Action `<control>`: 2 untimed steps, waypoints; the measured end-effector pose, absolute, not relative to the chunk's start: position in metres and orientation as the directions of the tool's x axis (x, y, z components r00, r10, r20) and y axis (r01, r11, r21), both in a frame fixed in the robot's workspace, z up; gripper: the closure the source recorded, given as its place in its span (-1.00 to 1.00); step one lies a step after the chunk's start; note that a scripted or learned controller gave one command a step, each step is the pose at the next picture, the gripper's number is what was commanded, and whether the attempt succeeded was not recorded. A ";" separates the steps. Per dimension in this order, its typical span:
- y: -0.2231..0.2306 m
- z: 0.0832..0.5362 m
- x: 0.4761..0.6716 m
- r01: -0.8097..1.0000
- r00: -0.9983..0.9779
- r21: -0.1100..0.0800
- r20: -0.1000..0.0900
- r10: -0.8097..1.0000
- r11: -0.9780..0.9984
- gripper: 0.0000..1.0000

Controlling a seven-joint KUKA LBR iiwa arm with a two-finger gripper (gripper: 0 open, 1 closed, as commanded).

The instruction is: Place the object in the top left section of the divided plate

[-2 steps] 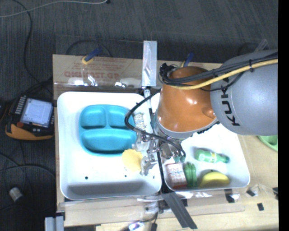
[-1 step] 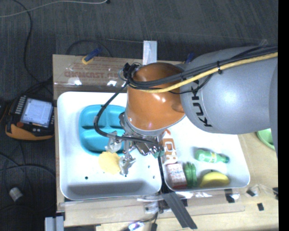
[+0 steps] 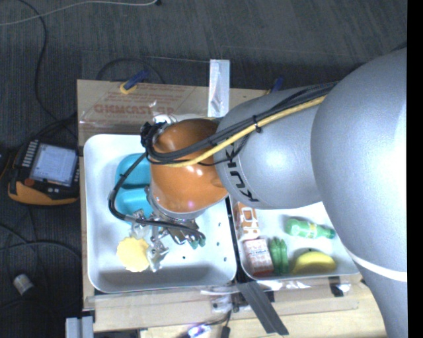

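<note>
Dark carpet floor (image 3: 277,39), loose cables (image 3: 26,20), wooden bench (image 3: 132,105), handheld pendant (image 3: 46,171) at left.

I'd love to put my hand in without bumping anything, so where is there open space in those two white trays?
The left bin has bare floor along its front edge and its left wall, beside the yellow object. Its middle is crowded by the arm and the blue plate. The right bin is packed with the banana, green bottle and packets.

Two white bins sit side by side: the left bin (image 3: 99,264) and the right bin (image 3: 344,267). The left bin carries one blue divided plate (image 3: 132,181) and one yellow object (image 3: 133,254). The right bin carries one green bottle (image 3: 309,230), one banana (image 3: 314,262), one green vegetable (image 3: 278,254) and two packaged items (image 3: 251,241).
</note>
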State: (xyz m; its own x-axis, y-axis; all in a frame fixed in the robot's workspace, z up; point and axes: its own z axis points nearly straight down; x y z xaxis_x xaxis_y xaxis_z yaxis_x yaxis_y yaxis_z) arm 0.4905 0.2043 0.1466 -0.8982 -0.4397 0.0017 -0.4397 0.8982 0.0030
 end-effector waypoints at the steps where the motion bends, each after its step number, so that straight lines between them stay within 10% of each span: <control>1: 0.138 0.275 0.492 -0.418 -0.908 0.000 -0.003 -0.418 0.908 1.00; 2: 0.114 0.313 0.492 -0.780 -0.626 -0.001 -0.005 -0.780 0.626 1.00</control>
